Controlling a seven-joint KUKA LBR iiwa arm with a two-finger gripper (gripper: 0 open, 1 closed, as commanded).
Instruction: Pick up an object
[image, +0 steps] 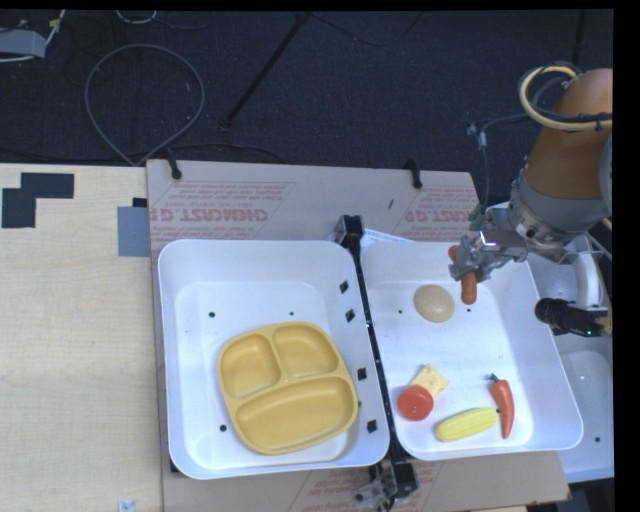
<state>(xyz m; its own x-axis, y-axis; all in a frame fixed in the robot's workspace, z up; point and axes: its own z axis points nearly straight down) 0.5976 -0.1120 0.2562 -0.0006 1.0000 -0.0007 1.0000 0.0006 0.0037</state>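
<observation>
A small orange sausage-shaped toy (468, 288) is gripped between the fingers (467, 268) and hangs above the right white bin (545, 385). A tan egg-shaped toy (434, 303) lies just below and left of the fingers. The lifting step seems under way; next, the toy should be raised higher without slipping.

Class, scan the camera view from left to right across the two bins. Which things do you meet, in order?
Yellow divided tray → red tomato → beige egg → corn cob → red chili pepper. The cheese wedge and the gripper overlap their neighbours, so they are left out.
</observation>
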